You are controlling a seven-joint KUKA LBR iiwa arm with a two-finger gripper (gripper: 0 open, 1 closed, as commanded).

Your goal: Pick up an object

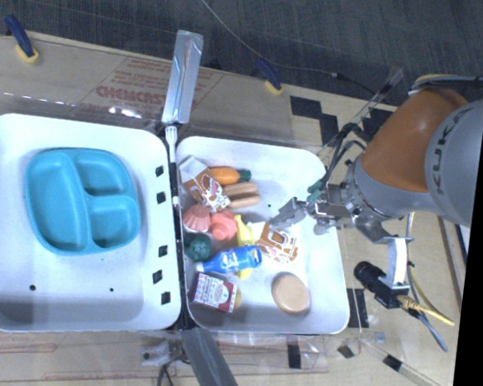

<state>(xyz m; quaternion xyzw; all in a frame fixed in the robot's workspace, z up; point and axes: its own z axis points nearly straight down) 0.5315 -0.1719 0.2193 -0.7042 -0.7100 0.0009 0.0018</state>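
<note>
While the gripper (291, 213) is poised over the right bin (322, 281), finger state impossible to tell, a descent onto the small carton (278, 245) is called for.

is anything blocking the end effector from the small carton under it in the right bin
Nothing visible does. The end effector hangs just above and right of the small carton, with bare bin floor between. The round bun lies nearer the camera, clear of that path.
</note>
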